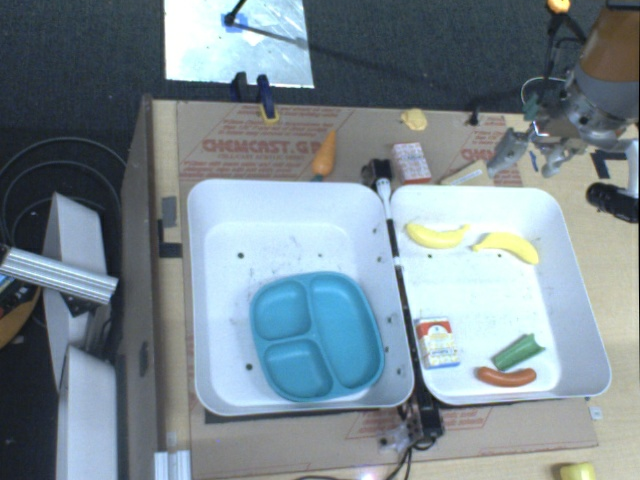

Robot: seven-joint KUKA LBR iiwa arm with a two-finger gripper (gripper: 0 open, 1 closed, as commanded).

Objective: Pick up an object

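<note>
The right bin [570, 298] holds two yellow bananas [437, 235] [508, 247] near its back wall. At its front lie a small red-and-white carton [437, 342], a green piece [517, 350] and a red sausage [505, 375]. My gripper [530, 156] hangs above the bench just behind the right bin's back rim, at the far right. It is open, with nothing between its fingers. It is well apart from all the objects.
The left bin [215, 268] holds a blue divided plate [315, 335]. Behind the bins on the cardboard lie a carrot [324, 154], a small box [411, 162] and a yellow lump [414, 120]. A metal sheet [238, 28] lies further back.
</note>
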